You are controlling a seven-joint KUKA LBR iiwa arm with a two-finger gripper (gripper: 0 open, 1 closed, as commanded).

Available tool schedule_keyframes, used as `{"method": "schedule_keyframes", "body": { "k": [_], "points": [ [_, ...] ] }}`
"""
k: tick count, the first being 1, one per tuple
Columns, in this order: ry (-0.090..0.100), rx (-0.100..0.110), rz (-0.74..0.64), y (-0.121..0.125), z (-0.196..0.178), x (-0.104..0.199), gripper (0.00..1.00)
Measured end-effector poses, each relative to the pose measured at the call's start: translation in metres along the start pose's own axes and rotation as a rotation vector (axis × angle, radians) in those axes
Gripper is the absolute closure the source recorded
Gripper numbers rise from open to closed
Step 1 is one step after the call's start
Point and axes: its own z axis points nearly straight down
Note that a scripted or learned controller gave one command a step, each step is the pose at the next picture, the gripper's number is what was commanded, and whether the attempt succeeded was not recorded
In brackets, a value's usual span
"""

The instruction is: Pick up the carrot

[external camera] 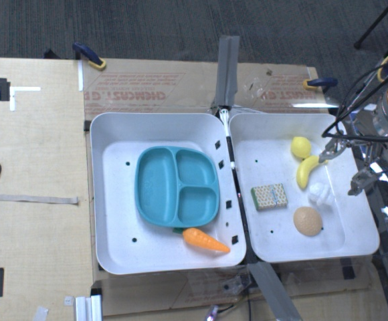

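Left bin (104, 199): divided tray (177, 186) centre, carrot (206, 241) touching its lower edge. Right bin (354, 236): lemon (301, 146), banana (306, 171), sponge (269, 196), egg (308, 221).

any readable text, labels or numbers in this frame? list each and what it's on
"CHEMCAS" or close to it, red print, seen upside down and mirrored, on the brown cardboard sheet behind the left white bin; the last letters are uncertain.
Fainter red print on the same cardboard behind the right white bin: too blurred to read.
Small speckled green-and-white block in the right bin: pattern only, no legible text.
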Motion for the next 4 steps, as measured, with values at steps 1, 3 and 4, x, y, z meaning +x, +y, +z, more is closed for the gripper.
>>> {"method": "schedule_keyframes", "body": {
  "k": [1,3,4],
  "points": [
    [0.0,0.0,-0.364,0.031,0.036,0.046,0.0],
    [-0.011,0.024,-0.776,0.021,0.116,0.068,0.0],
    [-0.006,0.017,-0.696,0.06,0.118,0.049,0.0]
  ]
}}
